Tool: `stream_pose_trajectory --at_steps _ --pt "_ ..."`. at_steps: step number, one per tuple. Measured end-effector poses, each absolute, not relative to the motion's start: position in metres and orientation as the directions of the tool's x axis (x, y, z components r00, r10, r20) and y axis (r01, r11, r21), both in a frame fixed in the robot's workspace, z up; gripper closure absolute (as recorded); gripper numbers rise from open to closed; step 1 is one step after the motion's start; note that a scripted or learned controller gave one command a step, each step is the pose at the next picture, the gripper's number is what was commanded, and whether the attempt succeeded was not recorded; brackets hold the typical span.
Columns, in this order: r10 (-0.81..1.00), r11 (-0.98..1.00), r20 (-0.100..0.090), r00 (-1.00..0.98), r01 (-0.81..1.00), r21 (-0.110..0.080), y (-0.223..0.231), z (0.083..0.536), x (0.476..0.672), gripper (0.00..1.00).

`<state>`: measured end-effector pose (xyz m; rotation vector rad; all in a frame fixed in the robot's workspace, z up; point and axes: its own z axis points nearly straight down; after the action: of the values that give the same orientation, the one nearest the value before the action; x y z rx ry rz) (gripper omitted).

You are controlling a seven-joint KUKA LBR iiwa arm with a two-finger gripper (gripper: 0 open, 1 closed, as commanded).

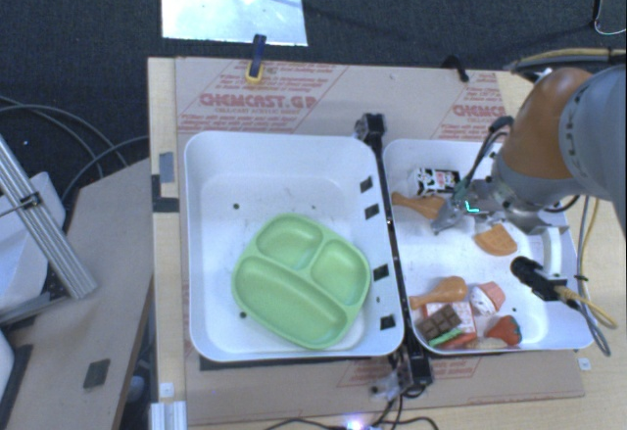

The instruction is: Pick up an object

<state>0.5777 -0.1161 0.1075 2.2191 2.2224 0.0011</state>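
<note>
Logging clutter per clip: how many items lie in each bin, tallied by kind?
Green divided plate, left bin: 1
Black-and-white cow-print carton, right bin: 1
Tan or orange food-shaped toys: 3
Red, brown and white pieces in the near corner: a jumbled cluster, count unclear
Total: 5, plus the cluster

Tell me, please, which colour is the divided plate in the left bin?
The divided plate is light green, seen clearly in the camera view.

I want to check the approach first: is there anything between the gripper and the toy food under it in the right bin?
Nothing visible does. The gripper hangs in the right bin, its tip beside the tan drumstick-shaped piece. The cow-patterned carton lies just behind them.
</note>
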Motion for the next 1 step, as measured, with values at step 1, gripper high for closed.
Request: stream_pose_trajectory --at_steps 1 --pt "1.000 -0.012 -0.006 0.012 1.000 0.000 -0.2149 0.1523 0.4820 0.00"
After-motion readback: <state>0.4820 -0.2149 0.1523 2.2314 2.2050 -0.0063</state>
